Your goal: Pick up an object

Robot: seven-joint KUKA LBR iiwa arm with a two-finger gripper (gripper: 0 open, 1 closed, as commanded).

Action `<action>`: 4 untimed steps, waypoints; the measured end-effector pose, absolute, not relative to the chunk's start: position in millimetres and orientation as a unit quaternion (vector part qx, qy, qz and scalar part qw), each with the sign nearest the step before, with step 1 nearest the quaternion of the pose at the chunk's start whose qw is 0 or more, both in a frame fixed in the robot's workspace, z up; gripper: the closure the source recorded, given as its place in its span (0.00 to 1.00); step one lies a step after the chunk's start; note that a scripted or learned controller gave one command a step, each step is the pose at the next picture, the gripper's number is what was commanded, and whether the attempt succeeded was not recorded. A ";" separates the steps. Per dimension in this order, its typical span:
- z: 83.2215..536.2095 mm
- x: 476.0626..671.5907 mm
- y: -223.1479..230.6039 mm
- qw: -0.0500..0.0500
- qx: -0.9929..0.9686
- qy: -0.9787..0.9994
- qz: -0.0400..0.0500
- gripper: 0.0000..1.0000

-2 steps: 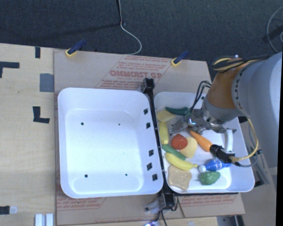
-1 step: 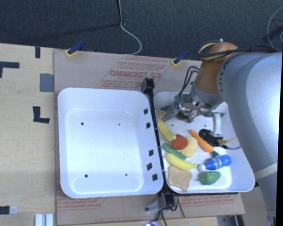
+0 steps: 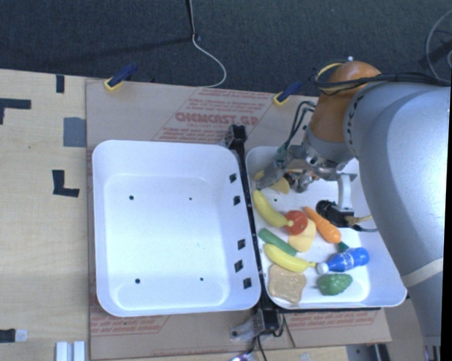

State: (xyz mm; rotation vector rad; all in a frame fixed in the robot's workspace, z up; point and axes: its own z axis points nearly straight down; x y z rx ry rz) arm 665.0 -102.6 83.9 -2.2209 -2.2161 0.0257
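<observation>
Both white bins [image 3: 109, 208] look like smooth plastic with a soft sheen. They sit on a matt brown cardboard sheet [image 3: 206, 119] printed in red, over a pale wood-look bench [image 3: 29, 227]. The toy food, like the banana [image 3: 266, 209], is glossy plastic. The arm [image 3: 406, 169] is satin grey.

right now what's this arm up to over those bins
The arm reaches from the right over the far end of the right bin, with its pincer low by a small yellow piece. Whether it grips that piece cannot be told. Toy food lies in that bin: a banana, a tomato, a carrot, a blue bottle and bread. The left bin sits beside it.
</observation>
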 end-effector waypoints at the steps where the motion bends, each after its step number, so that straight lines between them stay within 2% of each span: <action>1: 84.0 667.8 -96.0 0.000 -0.707 -0.708 0.001 0.00; 2: 92.5 666.3 -95.5 0.003 -0.706 -0.708 0.004 1.00; 3: 189.8 589.8 -11.4 0.002 -0.704 -0.710 -0.002 1.00; 4: 245.3 582.6 64.3 0.000 -0.703 -0.711 -0.003 1.00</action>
